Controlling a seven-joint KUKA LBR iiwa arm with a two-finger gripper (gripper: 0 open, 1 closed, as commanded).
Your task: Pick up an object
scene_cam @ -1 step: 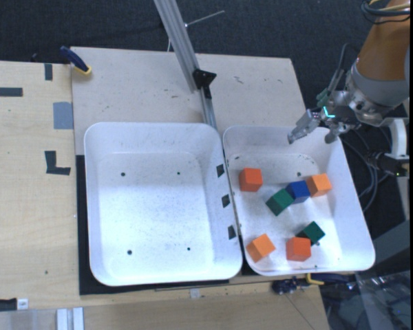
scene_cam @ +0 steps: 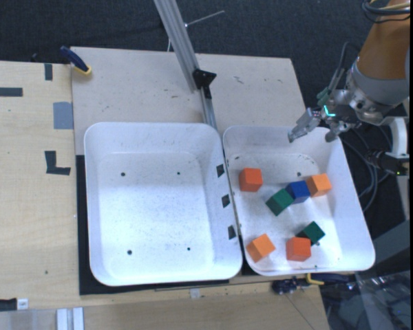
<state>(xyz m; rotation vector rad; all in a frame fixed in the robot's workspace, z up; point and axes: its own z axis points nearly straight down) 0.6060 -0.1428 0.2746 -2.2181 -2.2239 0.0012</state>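
The right bin holds several small blocks. A red-orange block lies near its left wall. In the middle a green block, a blue block and an orange block sit in a row, touching. Near the front are an orange block, a red-orange block and a dark green block. My gripper hangs over the bin's back right corner, above and behind the blocks. It is open, with nothing between its fingers.
The left bin adjoins the right one. A slanted metal rail runs down to the seam between the bins. A blue and yellow clamp lies at the board's back left. Cables hang at the right.
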